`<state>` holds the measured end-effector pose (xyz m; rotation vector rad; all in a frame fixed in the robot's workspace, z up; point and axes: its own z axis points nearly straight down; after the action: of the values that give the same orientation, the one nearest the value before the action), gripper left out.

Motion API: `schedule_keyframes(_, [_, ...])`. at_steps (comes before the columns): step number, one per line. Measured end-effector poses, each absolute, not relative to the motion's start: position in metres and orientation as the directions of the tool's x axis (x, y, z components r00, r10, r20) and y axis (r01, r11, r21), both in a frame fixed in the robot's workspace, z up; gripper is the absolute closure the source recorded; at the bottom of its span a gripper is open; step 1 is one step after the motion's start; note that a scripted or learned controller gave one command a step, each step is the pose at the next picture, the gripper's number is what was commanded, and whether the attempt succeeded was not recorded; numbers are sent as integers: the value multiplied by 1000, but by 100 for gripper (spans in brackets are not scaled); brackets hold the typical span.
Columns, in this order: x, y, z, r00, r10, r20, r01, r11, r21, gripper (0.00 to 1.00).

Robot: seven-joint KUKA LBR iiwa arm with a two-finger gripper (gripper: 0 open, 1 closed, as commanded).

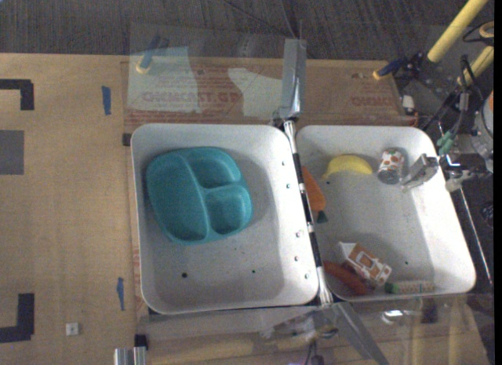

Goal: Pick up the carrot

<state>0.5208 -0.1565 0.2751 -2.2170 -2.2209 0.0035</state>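
Slender orange carrot (314, 190) lying against the left wall of the right shallow white bin (439, 222), beside a yellow banana (348, 166). Metallic two-finger gripper (420, 172) near that bin's right rim, partly merged with dark rig clutter; finger spacing cannot be made out. Teal divided plate (199, 194) occupies the left white bin (157, 269).

The tan wooden counter (70, 198) carries two shallow white plastic bins side by side. The left bin (157, 277) sits toward nine o'clock, the right bin (439, 238) toward three o'clock, their edges touching.
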Motion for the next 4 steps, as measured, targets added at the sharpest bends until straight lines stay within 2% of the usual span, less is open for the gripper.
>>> schedule_keyframes(1, [483,-117,165,-5,1000,1,1000,5,-5,0])
schedule_keyframes(2, [527,-93,96,-269,963,3,963,269,-4,0])
schedule_keyframes(3, [605,-98,88,-528,849,-5,849,528,7,0])
schedule_keyframes(4, [558,-107,90,-421,907,2,907,421,0,0])
